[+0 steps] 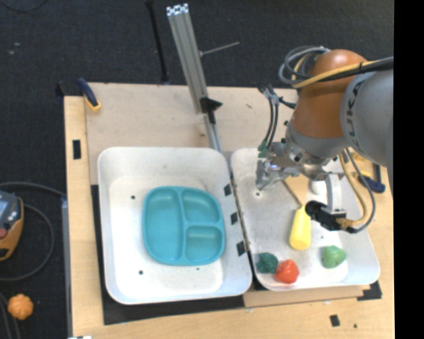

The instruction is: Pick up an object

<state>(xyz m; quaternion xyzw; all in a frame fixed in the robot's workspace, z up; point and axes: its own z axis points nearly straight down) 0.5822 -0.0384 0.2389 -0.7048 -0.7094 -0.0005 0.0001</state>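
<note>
Right bin (354,268): yellow obj (300,229) near fingers (265,177), apart.

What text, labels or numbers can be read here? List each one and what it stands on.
None can be read. The teal divided plate, the yellow object, the red object, the two green objects and the white bins bear no print. The checkered marker atop the metal rail carries a pattern, not letters.

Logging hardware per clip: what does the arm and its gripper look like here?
The arm is grey with a rounded orange band above the wrist. Grey cables loop over the orange part, and a yellow cable runs down beside the wrist. The gripper is small, metallic grey, with thin dark wires running to it.
</note>
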